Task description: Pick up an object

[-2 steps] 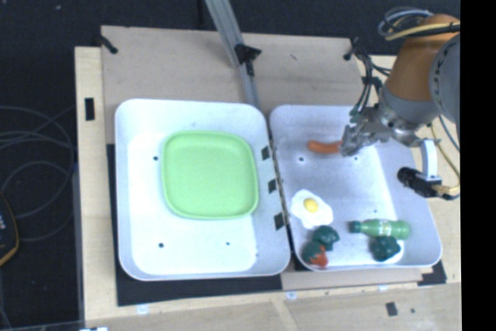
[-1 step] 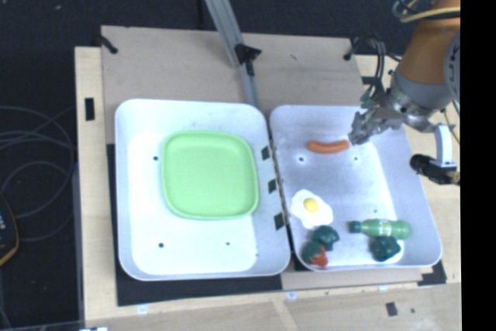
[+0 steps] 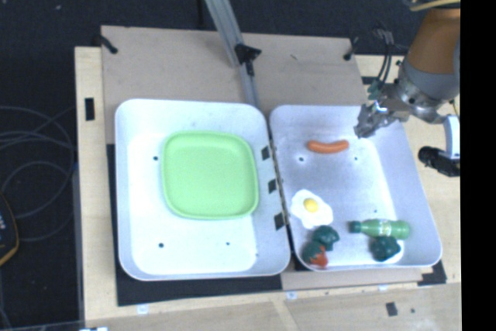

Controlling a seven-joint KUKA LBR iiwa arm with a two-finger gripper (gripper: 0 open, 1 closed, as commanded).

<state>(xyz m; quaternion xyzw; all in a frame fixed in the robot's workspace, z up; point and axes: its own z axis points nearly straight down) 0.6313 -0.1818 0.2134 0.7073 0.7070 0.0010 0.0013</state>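
Sausage [image 3: 327,146]: lies in the upper part of the right bin [image 3: 403,167], long axis running left to right across the view, slightly bowed. Nothing touches it. It sits just left of and a little below the claw [image 3: 370,122], which hangs over the bin's upper right corner; nearest candidate for a pick, judged from position. Whether the claw is spread or closed cannot be told at this angle; nothing seen in it. Fried egg [image 3: 311,207], green bottle [image 3: 380,228] and dark green pieces cluster along the bin's near edge, their shapes hard to make out. Left bin [image 3: 139,167] carries a green plate [image 3: 209,174].
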